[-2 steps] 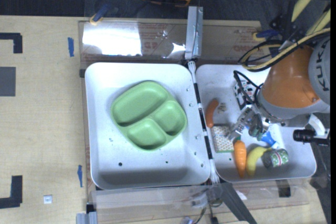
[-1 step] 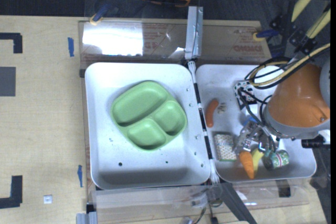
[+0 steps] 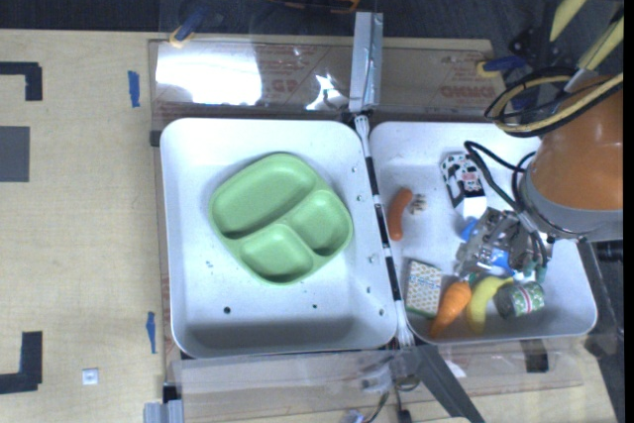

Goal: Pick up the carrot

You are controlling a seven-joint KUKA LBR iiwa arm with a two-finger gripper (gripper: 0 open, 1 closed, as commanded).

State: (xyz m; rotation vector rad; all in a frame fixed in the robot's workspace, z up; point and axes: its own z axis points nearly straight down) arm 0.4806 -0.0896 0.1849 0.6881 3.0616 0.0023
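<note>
The carrot [image 3: 453,302], orange with a darker tip, lies near the front edge of the right bin [image 3: 426,149], pointing toward the front left. My gripper [image 3: 492,249] hangs over the right bin just above and to the right of the carrot, apart from it. Nothing shows between its fingers. The arm's orange band [image 3: 584,168] fills the right edge of the view.
A yellow banana [image 3: 482,300] and a green can [image 3: 522,299] lie right beside the carrot. A patterned square packet [image 3: 424,286] lies to its left, and an orange-brown sausage [image 3: 398,212] is farther back. The left bin [image 3: 188,243] holds a green divided plate [image 3: 280,216].
</note>
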